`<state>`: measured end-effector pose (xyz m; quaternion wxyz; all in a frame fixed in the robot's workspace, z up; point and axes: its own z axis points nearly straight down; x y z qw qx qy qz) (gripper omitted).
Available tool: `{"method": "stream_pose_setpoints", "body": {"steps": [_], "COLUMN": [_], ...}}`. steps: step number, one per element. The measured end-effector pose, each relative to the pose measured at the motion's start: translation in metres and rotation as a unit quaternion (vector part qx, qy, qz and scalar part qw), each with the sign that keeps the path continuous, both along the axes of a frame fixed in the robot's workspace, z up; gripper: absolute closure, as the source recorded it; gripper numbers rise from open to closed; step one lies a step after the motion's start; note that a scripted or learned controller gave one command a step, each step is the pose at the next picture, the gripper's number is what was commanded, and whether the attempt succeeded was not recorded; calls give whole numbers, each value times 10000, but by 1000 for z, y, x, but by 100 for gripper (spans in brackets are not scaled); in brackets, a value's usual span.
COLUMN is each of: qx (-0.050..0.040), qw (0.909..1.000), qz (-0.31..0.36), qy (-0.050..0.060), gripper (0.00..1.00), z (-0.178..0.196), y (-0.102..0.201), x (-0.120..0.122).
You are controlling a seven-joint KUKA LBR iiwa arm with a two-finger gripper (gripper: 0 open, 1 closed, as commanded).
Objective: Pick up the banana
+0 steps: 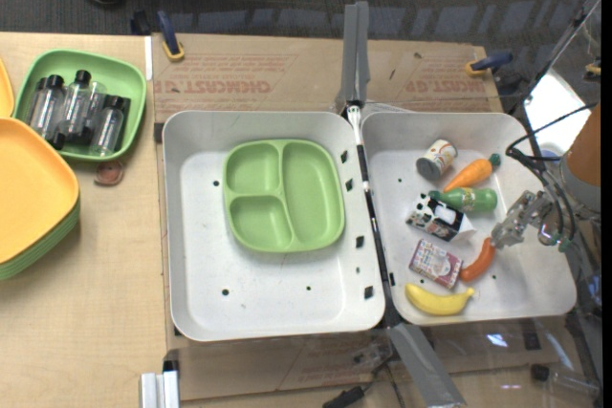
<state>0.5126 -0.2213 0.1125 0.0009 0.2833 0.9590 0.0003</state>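
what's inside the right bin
In the right bin: a banana, carrot, can, green bottle, pink packet and gripper.

Smooth, faintly glossy yellow plastic on the banana [439, 299]. Matt white plastic for both bins [191, 301], scuffed in places. Satin green plastic on the divided plate [284, 196]. Dull brown cardboard [287, 76] behind, printed red. Pale wood-look counter [86, 320]. Bare greyish metal on the end effector [512, 226].
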Motion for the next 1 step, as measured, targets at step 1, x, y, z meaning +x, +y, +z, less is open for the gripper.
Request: {"method": "stream_pose_setpoints", "body": {"steps": [1], "qx": [0], "qw": [10000], "qz": [79], "qy": [6], "gripper": [100], "z": [7], "y": [0], "x": [-22]}}
